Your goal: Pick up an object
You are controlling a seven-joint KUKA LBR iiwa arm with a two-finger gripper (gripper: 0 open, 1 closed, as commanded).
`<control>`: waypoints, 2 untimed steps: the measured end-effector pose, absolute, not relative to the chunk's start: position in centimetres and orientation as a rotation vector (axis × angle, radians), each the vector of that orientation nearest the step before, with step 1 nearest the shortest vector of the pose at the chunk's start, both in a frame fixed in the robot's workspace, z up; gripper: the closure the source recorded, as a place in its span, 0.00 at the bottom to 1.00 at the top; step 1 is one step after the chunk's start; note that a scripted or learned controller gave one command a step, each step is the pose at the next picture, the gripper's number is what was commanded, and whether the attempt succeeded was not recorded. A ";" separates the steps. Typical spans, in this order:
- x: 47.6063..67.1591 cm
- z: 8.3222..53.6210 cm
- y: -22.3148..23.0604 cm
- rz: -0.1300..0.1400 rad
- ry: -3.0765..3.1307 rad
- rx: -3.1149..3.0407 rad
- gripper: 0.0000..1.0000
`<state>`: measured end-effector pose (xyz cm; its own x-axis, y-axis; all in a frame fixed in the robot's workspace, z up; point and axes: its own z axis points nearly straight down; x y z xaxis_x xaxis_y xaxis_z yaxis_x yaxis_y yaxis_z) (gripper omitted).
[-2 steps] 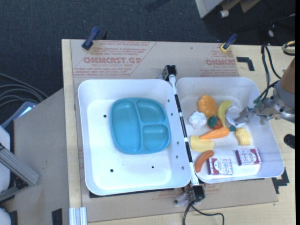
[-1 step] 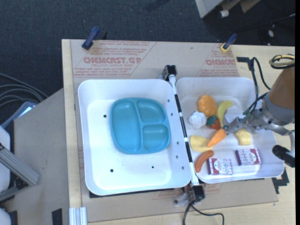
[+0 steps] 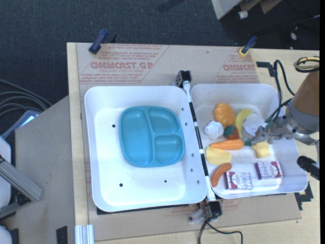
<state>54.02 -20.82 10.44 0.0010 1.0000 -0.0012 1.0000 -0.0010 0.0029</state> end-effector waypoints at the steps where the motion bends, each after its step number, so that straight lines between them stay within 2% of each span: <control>1: 49.4 17.9 -14.0 -0.001 2.225 2.222 1.00; 2: 49.4 17.9 -14.1 -0.001 2.224 2.223 0.00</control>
